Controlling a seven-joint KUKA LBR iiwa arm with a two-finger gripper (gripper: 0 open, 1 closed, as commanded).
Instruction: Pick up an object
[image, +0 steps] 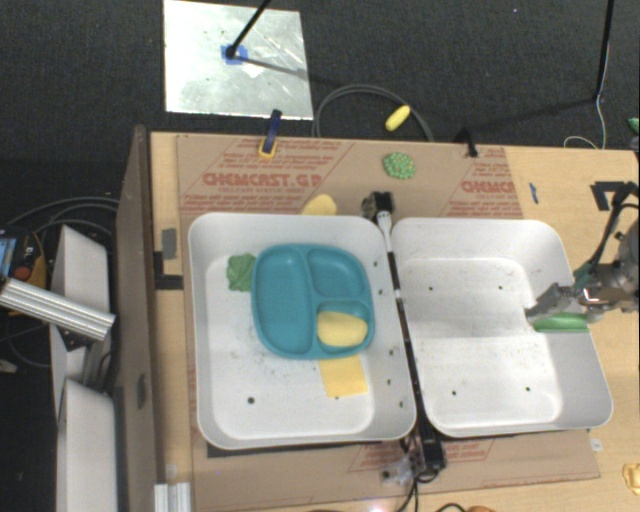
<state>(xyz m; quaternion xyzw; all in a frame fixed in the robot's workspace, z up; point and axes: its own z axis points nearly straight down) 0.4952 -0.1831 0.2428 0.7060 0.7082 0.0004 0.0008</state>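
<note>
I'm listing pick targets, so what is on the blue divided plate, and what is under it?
A yellow lump sits in the blue divided plate's lower right compartment. A green piece and a flat yellow slice poke out at its edges; anything beneath is hidden.

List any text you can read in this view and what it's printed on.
"CHEMCAST GP": red print on the brown paper-faced sheet under the bins, left side.
The same red print repeats at the right, cut off and too blurred to read in full.
The smaller red lines beneath both are too small to read.
</note>
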